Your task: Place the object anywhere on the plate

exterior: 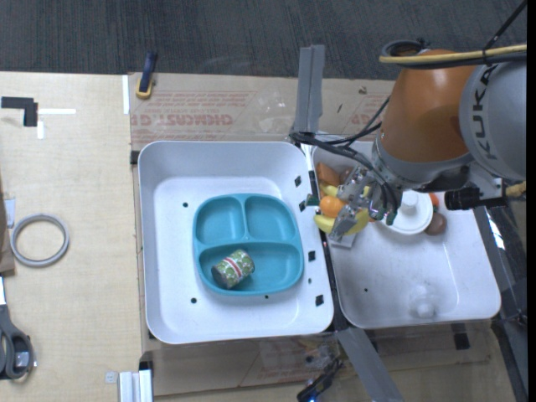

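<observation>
A teal divided plate [203, 224] lies in the left white bin [163, 182]. A small green-and-red patterned can [233, 268] rests on its side in the plate's near compartment. My gripper [350, 218] hangs low over the left end of the right bin [419, 296], right by the wall between the bins. It sits directly over a yellow banana-like toy [326, 222] and beside an orange piece [332, 205]. The gripper body hides part of these toys, so contact with the yellow one is unclear.
A white round lid-like object [414, 216] and a small brown item [435, 225] lie under the arm in the right bin. A tape roll [38, 239] and scissors [12, 352] lie on the bench at the left.
</observation>
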Available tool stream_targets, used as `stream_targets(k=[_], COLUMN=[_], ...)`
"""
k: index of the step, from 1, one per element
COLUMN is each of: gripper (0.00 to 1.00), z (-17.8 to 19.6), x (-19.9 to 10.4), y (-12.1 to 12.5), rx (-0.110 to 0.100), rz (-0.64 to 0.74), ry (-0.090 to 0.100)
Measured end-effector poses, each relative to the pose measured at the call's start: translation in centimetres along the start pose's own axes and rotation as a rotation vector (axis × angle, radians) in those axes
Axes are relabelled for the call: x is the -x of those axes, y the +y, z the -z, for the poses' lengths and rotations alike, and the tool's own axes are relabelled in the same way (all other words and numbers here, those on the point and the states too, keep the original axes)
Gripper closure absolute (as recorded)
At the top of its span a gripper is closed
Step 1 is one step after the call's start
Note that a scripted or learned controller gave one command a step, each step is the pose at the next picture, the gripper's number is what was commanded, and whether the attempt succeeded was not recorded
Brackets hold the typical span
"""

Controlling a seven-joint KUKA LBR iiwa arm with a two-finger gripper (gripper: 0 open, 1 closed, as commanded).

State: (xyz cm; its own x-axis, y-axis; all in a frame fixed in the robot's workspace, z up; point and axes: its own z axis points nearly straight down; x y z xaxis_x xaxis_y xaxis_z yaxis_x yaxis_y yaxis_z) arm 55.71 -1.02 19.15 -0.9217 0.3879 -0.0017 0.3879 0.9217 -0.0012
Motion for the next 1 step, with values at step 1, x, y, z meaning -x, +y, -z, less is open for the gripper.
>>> stream_targets(k=[1], gripper=[0.0], z=[0.02], x=[0.01], y=[0.0], rx=[0.0], rz=[0.0], ry=[0.0])
